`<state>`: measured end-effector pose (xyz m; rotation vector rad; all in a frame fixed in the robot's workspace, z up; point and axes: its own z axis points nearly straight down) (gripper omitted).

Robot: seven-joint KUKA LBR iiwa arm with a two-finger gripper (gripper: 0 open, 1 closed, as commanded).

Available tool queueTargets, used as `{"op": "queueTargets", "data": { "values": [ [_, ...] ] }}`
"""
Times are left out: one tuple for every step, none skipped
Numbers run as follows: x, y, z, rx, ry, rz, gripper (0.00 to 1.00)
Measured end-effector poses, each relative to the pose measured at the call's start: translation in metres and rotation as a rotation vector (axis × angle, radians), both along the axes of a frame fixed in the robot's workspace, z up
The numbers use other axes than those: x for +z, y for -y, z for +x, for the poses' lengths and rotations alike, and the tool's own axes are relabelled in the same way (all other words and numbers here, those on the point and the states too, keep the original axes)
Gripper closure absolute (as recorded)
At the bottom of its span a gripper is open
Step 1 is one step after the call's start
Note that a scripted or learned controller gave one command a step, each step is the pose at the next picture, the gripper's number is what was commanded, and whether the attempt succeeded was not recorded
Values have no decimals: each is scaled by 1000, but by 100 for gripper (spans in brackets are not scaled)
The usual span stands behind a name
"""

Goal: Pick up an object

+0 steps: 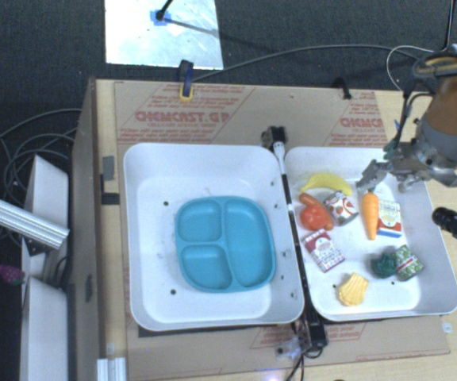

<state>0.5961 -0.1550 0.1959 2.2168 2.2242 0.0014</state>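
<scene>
Nearest me, the corn [353, 290] lies by the right bin's [443, 292] front wall. Going left to right: a blue tray [225, 241] fills the left bin [153, 213]; the carrot [370, 215], probably my target, sits mid-right bin; my pincer [387, 173] hovers above it, spread wide, gripping nothing.

Lab bench [213, 105], loose cables [22, 137], bins [213, 161]

Divided tray [225, 243] in left bin [145, 181]; toys (carrot [370, 215] among them) in right bin [439, 280].
</scene>
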Motion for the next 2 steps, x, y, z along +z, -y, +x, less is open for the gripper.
{"op": "queueTargets", "data": {
  "values": [
    [-106,22,15,0,11,-4,0],
    [-94,24,17,0,18,-9,100]
  ]
}}
